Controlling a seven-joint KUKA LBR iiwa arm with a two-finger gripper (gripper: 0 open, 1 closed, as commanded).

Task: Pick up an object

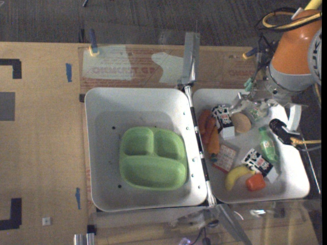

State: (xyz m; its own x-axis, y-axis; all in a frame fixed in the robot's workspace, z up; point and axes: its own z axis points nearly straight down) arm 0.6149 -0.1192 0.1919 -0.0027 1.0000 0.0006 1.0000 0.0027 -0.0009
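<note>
The right bin holds several small objects: an orange carrot, a cow-patterned carton, a tan round piece, a green bottle, a second cow-patterned carton, a banana, a red-orange piece and a red-and-white packet. My gripper hangs over the back of this bin, just above and right of the tan piece. Nothing shows between its tips.
The left bin holds a green divided tray. A metal divider runs between the bins at the back. The orange-banded arm comes in from the upper right, with a black cable part over the right bin.
</note>
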